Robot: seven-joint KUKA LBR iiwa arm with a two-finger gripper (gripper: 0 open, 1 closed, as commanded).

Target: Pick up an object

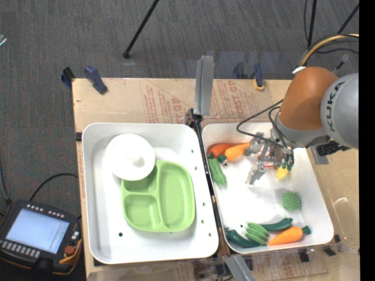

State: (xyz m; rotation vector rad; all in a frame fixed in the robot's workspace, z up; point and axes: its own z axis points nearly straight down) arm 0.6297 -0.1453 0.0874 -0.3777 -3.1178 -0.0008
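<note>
My gripper (255,161) hangs over the upper middle of the right bin (316,183), its two grey fingers spread open with only bare white bin floor between them. Just left of it lie an orange carrot (237,151), a red-orange piece (218,148) and a green cucumber (217,171). A small yellow toy (283,171) sits right beside the gripper's body, on its right. A bumpy green ball (291,201) rests lower right. Along the front edge lie a second carrot (286,235), green pods (256,232) and dark green pieces (276,224).
The left bin (94,215) holds a green divided plate (159,196) with a white round lid (130,156) overlapping its upper left corner. A grey post (204,89) stands behind the gap between the bins. A control pendant (38,233) lies on the floor at lower left.
</note>
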